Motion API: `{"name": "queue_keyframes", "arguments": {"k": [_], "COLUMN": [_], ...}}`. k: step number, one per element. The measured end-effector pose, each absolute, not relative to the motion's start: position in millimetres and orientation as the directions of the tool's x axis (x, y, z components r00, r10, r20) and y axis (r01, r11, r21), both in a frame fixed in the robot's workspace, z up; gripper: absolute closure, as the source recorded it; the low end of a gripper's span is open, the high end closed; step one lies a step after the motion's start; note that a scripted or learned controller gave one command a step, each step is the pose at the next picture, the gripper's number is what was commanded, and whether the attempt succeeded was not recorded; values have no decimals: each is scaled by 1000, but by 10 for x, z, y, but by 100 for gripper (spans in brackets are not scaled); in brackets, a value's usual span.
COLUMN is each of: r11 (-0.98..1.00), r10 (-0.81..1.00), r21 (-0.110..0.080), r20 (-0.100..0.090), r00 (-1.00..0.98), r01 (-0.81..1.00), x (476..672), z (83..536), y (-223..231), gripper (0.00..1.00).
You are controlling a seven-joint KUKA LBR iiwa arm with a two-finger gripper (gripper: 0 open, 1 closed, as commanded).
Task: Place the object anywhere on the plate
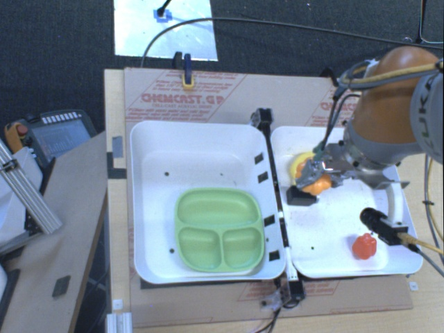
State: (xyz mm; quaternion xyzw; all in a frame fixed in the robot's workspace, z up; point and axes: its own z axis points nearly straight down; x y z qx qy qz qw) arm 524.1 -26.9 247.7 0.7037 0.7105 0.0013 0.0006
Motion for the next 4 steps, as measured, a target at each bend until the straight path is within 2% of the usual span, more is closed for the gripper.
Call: {"name": "queue_keyframes", "arguments": {"k": [2,3,4], "r11": [11,9,4], "r10": [1000,1000,1000], "r21": [1,2,1], "r20": [2,2,1], "r00": [-11,-9,-4], "r01": [1000,1000,1000], "x": [5274,5315,5315], "z": [2242,2297,2294], "y": [939,1396,1368], "gripper": [100,100,0]}}
